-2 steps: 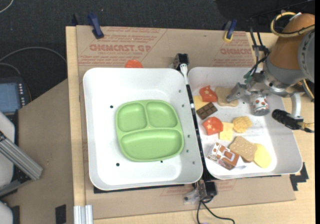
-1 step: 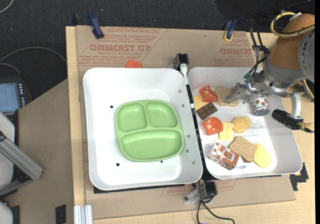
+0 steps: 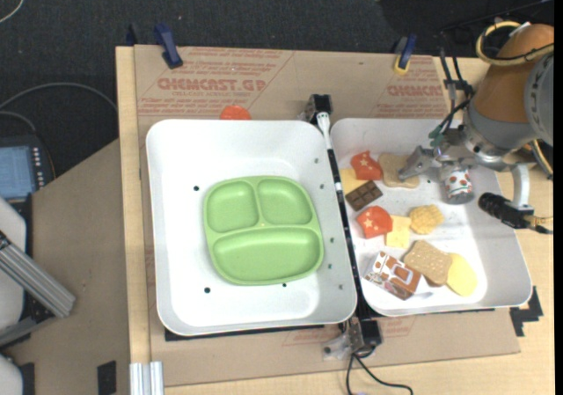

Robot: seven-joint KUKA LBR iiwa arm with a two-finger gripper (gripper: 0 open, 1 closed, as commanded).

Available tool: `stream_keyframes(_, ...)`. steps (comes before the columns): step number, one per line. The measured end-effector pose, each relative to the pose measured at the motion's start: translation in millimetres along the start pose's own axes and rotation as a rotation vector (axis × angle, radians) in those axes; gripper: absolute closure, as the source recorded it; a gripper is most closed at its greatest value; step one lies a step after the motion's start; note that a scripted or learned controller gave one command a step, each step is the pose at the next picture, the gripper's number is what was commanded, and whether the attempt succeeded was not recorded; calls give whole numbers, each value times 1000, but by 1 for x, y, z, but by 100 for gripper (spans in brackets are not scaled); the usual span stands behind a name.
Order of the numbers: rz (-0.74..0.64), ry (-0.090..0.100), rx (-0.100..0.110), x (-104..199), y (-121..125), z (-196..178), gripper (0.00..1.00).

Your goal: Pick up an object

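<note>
The gripper [image 3: 413, 164] sits low over the back of the right bin [image 3: 501, 292], its metal fingers [image 3: 423, 158] pointing left toward a tan piece [image 3: 398, 170]; how far the jaws stand apart cannot be told from this view, and nothing can be seen held between them. Just left of the tan piece lies a red piece [image 3: 366, 164], with a brown block [image 3: 362, 194] a little in front of it. Nearer the bin's middle are a red strawberry-like piece [image 3: 375, 221], a yellow slice [image 3: 400, 231] and a round cookie [image 3: 427, 217]; at the front edge lie a red-and-white packet [image 3: 392, 274], a toast-like slab [image 3: 429, 259] and a yellow disc [image 3: 461, 275]. A small printed can [image 3: 456, 182] stands just right of the fingers. The left bin [image 3: 176, 208] holds a green tray [image 3: 262, 230]. The tan piece looks the likely target, being closest to the tips. To grasp well, the jaws should straddle it squarely and descend close to the bin floor before closing, keeping clear of the red piece and the can so neither is nudged or pinched along with it.
</note>
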State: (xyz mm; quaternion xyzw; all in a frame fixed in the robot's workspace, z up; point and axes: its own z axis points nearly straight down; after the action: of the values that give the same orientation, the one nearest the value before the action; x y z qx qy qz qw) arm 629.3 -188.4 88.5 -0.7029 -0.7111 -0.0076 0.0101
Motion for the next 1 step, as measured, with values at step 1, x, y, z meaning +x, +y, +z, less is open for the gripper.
stream_keyframes(1,1,0,0,0,0,0,0)
